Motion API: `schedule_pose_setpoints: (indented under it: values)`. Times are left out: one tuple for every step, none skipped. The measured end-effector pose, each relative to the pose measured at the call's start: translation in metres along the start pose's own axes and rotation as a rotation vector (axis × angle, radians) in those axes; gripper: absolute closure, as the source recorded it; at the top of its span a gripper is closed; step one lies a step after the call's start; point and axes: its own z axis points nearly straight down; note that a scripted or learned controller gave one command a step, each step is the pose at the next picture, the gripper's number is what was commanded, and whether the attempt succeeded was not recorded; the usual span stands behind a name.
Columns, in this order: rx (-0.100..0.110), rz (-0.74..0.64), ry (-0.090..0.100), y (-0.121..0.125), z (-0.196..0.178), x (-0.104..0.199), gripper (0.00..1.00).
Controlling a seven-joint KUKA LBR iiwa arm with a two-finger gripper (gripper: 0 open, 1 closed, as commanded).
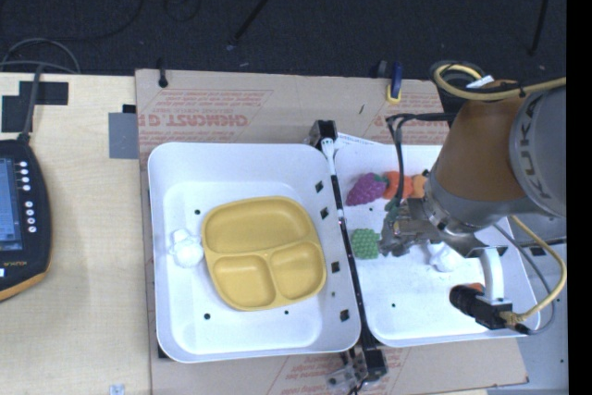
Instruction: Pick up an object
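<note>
Yellow divided tray [262, 252] fills left bin [166, 310]. Hand [396, 236] low in right bin [407, 328], just beside green toy [364, 242]; grip state can't tell. Purple grapes [366, 188] farther back.

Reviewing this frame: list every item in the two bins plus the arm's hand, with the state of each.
Yellow divided plate: flat in left bin, compartments facing up.
White toy: left of the plate, touching its edge.
Purple grapes: lying free in right bin.
Orange toy: beside the grapes, partly hidden by the arm.
Green toy: lying free.
Hand: low beside the green toy, grip unclear.
</note>
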Motion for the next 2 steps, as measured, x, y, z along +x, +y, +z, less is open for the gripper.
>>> schedule_pose_setpoints:
  values:
    - [-0.012, -0.007, 0.001, -0.030, -0.093, 0.051, 1.00]
    - [-0.016, -0.008, 0.001, -0.031, -0.195, 0.105, 1.00]
